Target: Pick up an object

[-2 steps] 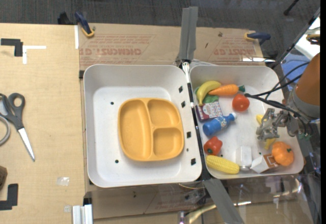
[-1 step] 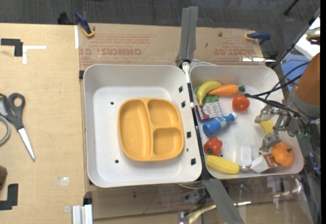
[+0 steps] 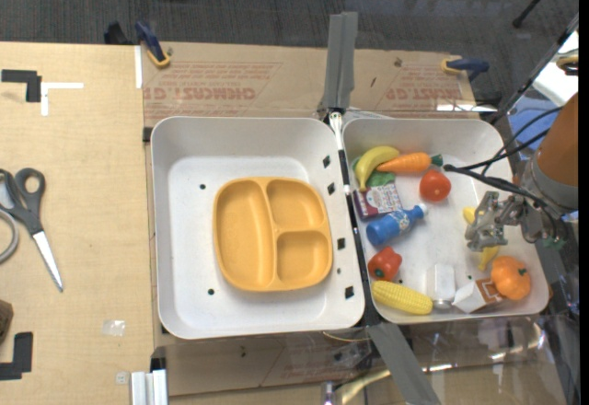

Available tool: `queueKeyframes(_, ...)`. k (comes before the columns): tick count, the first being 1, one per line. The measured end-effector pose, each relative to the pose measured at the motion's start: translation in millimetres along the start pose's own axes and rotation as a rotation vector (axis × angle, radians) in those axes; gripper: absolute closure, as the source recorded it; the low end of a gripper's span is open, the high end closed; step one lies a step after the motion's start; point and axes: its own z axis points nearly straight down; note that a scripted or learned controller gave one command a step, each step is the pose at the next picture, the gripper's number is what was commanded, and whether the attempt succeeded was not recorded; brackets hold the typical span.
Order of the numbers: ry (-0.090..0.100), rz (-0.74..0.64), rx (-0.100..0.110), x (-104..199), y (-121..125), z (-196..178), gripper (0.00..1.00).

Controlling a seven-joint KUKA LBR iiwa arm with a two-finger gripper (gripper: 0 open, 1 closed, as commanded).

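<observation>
The right bin (image 3: pixel 419 125) holds several toy foods: a banana (image 3: pixel 371 161), a carrot (image 3: pixel 406 162), a tomato (image 3: pixel 434 185), a blue bottle (image 3: pixel 394 225), a red pepper (image 3: pixel 385 262), a corn cob (image 3: pixel 400 297), a white can (image 3: pixel 444 282) and an orange (image 3: pixel 511 277). My gripper (image 3: pixel 483 226) hangs low at the bin's right side, between the tomato and the orange. It is just above a small yellow piece (image 3: pixel 487 256) that it partly hides. I see nothing clearly held in it.
The left bin (image 3: pixel 175 210) holds a yellow divided plate (image 3: pixel 273 233). Scissors (image 3: pixel 32 219) lie on the wooden bench at far left. Black cables (image 3: pixel 483 173) run over the right bin's far right corner. A small carton (image 3: pixel 474 295) sits beside the orange.
</observation>
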Motion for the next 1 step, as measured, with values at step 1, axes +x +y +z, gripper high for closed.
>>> queueKeyframes(1,0.0,0.0,0.0,0.0,0.4,0.1,0.0)
